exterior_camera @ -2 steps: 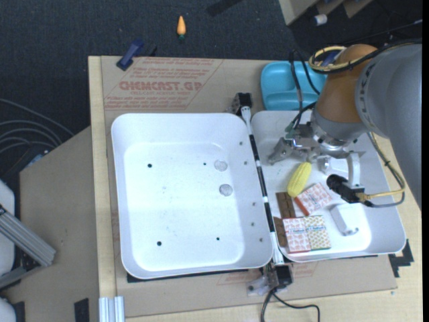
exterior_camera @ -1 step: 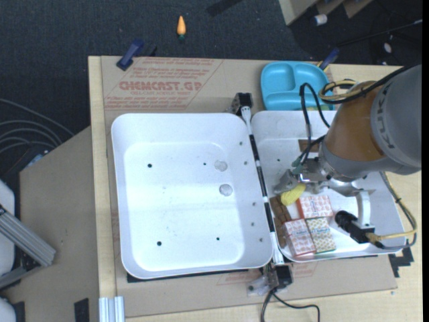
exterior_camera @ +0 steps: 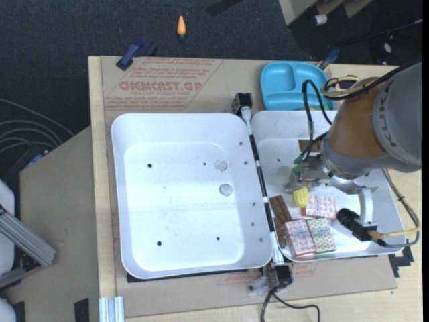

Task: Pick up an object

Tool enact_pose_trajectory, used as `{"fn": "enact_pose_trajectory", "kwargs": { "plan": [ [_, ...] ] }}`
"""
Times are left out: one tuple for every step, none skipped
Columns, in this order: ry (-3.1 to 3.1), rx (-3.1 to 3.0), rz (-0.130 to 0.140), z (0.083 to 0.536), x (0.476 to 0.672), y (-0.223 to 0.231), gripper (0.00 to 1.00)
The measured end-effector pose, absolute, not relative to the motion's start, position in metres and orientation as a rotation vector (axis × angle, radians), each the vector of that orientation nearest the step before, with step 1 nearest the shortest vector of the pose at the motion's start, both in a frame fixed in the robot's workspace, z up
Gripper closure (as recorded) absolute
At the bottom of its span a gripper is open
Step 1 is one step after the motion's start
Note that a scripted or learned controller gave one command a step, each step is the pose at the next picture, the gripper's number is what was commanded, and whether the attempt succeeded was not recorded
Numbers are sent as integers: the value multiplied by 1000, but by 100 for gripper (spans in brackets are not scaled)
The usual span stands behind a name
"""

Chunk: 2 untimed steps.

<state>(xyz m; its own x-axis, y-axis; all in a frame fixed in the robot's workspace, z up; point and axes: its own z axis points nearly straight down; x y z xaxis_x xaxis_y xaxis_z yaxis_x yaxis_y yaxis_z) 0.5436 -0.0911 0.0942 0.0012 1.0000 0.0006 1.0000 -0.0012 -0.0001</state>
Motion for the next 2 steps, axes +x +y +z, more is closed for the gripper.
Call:
{"fn": "enact_pose_trajectory", "kwargs": {
  "plan": [
    [-2223, -2221, -1, 269, 563, -53, 100],
    [-2220, -2218, 2, 247, 519, 25, 100]
  ]
}}
